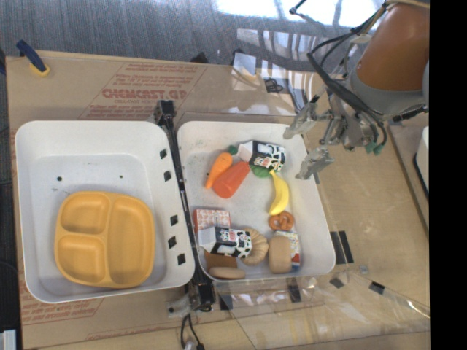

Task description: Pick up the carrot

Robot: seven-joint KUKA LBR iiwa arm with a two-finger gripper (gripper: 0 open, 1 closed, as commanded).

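A: Pincer (310, 143) spread apart, holding nothing, at right bin's (318, 217) far-right rim.
B: Carrot (218, 168) lies far-left inside, touching red bottle (232, 179). Risk: grabs bottle instead.

An orange carrot (218, 167) with a green top is seen at the centre of the frame, beside a red-orange bottle (232, 179). A yellow banana (279, 194), a black-and-white patterned carton (264, 156) and a yellow divided plate (106, 238) are seen in white bins (29, 159).
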